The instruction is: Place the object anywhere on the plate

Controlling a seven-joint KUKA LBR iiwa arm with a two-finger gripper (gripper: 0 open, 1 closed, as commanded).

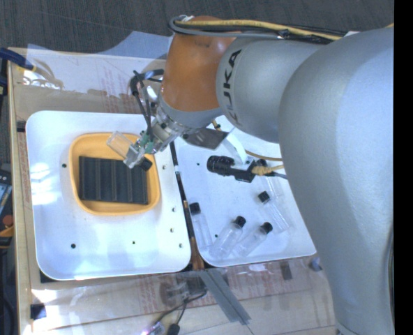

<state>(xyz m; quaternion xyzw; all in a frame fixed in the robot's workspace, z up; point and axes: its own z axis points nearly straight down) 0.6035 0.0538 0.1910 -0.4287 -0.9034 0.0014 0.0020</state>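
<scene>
A yellow plate (pixel 86 147) with a dark ridged insert (pixel 113 181) lies in the left bin (pixel 53 243). My gripper (pixel 130 152) hangs over the plate's upper right corner, below the orange wrist band. A small black piece (pixel 146 165) shows right beside the gripper's tip, above the plate's rim. I cannot tell whether it is held or what it belongs to. The arm hides the plate's far right edge.
The right bin (pixel 297 239) holds several clear vials with black caps (pixel 236 232) and a black cylindrical part (pixel 224 165) with cable. The arm's bulk covers the right bin's upper right. A thin divider runs between the bins. Bench edges hold clutter at front and left.
</scene>
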